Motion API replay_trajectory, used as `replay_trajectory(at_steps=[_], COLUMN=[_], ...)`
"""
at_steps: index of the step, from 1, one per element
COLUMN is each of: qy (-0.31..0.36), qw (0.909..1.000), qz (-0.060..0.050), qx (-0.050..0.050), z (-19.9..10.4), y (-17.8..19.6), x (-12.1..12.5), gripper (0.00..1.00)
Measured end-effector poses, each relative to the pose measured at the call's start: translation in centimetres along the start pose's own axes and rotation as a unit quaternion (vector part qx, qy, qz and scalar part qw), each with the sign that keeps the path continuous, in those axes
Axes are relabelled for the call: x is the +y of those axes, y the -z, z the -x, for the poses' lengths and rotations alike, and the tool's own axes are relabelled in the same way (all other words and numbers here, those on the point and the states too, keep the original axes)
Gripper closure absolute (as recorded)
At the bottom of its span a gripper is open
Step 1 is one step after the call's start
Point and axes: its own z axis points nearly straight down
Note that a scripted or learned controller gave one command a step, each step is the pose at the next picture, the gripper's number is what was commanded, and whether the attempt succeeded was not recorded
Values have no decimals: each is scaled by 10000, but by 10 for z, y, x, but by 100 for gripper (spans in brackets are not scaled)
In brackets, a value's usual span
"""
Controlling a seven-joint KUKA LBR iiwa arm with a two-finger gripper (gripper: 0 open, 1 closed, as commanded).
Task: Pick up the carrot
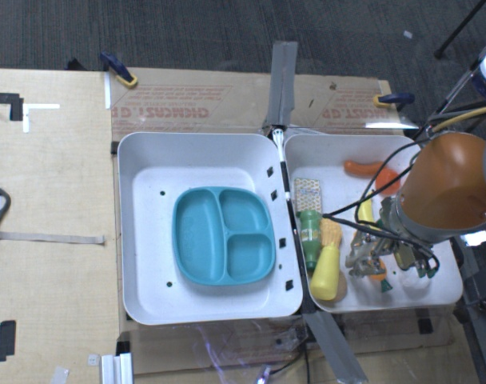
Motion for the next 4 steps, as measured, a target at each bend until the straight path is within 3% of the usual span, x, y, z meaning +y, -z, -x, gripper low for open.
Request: replay_trajectory(at_steps=[1,2,3,4], qy=[-1,9,2301,2283], qw=[10000,10000,9732,9736], qz=[0,-9,22,14], qx=[1,-33,31,-1], z=[0,3,10,12], y=[0,10,-11,-1], x=[0,0,-34,-34], gripper=[0,100,100,100])
